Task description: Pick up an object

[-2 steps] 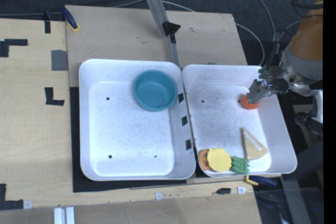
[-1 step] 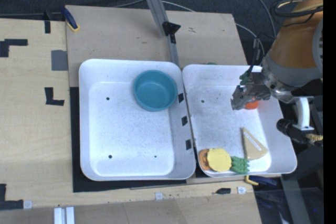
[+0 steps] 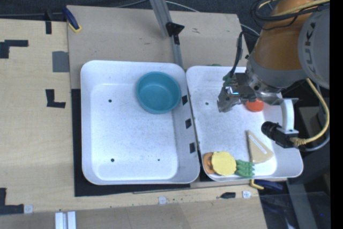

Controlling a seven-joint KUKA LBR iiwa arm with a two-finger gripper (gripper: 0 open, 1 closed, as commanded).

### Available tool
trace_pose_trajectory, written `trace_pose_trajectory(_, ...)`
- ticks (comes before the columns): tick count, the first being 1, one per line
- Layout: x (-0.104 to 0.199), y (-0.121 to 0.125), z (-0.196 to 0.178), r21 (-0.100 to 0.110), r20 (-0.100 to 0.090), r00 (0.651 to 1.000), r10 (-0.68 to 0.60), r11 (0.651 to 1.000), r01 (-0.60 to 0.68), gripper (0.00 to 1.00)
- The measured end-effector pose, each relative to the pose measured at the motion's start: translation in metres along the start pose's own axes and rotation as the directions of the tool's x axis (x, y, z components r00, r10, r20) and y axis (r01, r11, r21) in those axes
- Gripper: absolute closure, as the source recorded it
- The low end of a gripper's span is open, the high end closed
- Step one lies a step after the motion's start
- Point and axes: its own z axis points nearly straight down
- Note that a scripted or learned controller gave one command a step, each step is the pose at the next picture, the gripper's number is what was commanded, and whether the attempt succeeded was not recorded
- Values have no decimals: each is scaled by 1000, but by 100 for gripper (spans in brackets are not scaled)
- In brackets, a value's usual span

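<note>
Under arm (image 3: 284, 45) in right bin (image 3: 209, 115): orange object (image 3: 255, 105) half hidden.

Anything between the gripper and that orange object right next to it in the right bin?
Nothing visible. The gripper hangs over the right bin, and the orange object lies just beside it toward the arm, partly hidden under the wrist.

Even, soft overhead light, faint shadows, mild glare on white bins (image 3: 128, 174), slight overall blur.
</note>
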Motion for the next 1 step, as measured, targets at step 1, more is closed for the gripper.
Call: trace_pose_trajectory(1,48,-3,17,2,0,1000,1,1000,-1,100)
